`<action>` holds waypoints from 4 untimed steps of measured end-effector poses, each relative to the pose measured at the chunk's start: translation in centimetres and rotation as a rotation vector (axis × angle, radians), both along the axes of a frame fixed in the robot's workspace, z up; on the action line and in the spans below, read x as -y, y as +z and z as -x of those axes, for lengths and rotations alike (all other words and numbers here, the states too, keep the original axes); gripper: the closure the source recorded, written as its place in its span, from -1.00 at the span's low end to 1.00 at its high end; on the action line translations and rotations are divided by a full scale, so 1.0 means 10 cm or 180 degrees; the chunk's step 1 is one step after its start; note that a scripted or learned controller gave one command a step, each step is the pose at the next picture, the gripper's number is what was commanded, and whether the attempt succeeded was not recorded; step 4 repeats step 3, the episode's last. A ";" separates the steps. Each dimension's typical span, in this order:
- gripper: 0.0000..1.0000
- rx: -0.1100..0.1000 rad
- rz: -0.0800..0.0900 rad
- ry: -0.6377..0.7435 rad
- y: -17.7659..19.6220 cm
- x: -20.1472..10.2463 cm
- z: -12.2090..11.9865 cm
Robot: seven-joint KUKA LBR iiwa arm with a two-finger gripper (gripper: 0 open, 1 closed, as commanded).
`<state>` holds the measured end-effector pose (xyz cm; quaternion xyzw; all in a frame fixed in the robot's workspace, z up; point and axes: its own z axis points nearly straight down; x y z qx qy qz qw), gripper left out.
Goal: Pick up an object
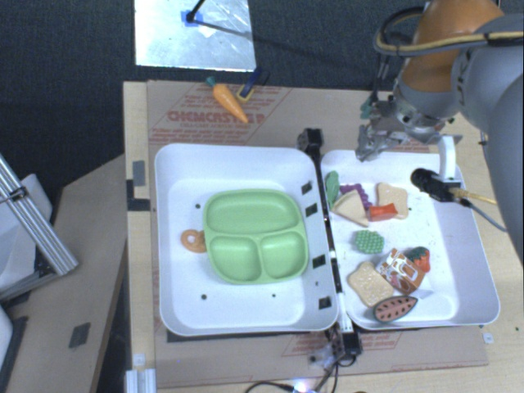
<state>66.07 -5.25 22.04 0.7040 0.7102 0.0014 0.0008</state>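
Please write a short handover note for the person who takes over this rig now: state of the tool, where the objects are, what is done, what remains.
Tool: above the far edge of the right bin, nothing visibly held; whether it is open or shut cannot be seen.
Right bin: a pile of toy food, including a slice of bread, a green round piece and a watermelon slice.
Left bin: green divided plate, small pretzel beside it.
Toy carrot lies on the bench behind the bins.
Done: nothing picked yet.
Left: lower the tool, grasp one object, lift.
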 end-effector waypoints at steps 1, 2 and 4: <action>1.00 0.0002 0.0005 -0.0026 0.14 0.17 0.08; 1.00 -0.0006 0.0005 -0.0013 -0.06 0.07 0.06; 1.00 -0.0002 0.0005 -0.0025 0.03 0.12 0.16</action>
